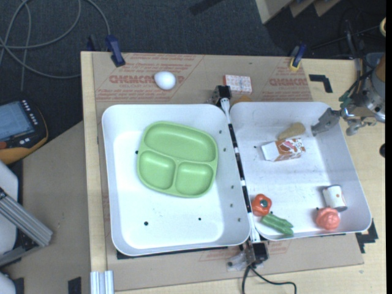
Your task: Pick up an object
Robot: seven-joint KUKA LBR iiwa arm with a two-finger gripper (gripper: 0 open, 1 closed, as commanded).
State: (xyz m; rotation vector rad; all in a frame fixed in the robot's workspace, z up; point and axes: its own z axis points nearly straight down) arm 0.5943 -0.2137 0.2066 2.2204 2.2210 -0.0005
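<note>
The gripper [326, 122] is seen at the right bin's [343, 164] far right edge; whether it is open cannot be told. A packet [283, 149] and a bread roll [292, 130] lie just left of it, untouched.

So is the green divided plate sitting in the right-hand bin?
No, the green divided plate lies in the left bin; the right bin holds the small items.
</note>
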